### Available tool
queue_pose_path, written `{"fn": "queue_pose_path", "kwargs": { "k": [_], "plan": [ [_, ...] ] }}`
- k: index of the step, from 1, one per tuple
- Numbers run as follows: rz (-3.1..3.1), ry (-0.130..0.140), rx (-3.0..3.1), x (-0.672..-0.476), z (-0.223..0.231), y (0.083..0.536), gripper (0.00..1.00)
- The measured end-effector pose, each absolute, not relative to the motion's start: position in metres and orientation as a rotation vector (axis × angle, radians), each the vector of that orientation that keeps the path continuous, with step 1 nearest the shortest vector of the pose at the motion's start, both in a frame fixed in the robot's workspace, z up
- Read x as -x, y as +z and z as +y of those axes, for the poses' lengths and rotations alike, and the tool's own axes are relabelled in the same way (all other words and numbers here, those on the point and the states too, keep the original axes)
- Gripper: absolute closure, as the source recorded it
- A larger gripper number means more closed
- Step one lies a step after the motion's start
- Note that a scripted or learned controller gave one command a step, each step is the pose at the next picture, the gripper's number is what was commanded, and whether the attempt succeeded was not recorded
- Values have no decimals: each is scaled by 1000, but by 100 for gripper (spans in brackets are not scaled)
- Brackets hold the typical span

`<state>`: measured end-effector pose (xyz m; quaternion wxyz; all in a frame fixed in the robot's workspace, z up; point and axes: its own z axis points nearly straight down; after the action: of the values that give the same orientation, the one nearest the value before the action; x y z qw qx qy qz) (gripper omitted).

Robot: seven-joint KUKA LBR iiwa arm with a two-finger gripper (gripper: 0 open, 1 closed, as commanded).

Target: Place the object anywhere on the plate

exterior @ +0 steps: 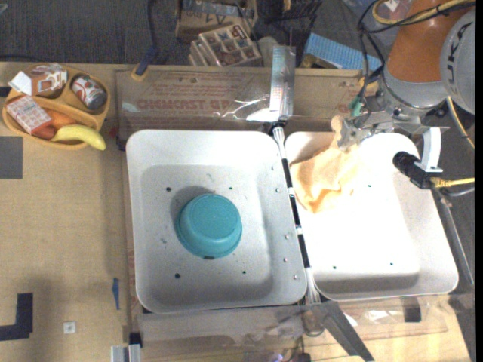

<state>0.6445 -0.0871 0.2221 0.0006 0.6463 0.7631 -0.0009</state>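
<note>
A round teal plate (210,225) lies in the middle of the left white bin (151,149). A crumpled yellow-orange cloth (323,179) sits at the back left of the right bin (377,270), against the wall between the two bins. Its upper right corner is drawn up into a peak. My gripper (349,136) hangs at that peak, at the back of the right bin, with its fingers shut on the cloth's corner. The rest of the cloth trails down to the bin floor.
A yellow tray (16,119) with toy food and a banana (79,135) stands on the bench at the far left. Cardboard and a metal bar (281,81) line the back of the bins. A black cable fitting (411,168) overhangs the right bin.
</note>
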Motion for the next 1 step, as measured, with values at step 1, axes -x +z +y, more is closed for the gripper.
{"fn": "queue_pose_path", "kwargs": {
  "k": [1],
  "plan": [
    [2754,-2,-1517,-626,-44,210,100]
  ]
}}
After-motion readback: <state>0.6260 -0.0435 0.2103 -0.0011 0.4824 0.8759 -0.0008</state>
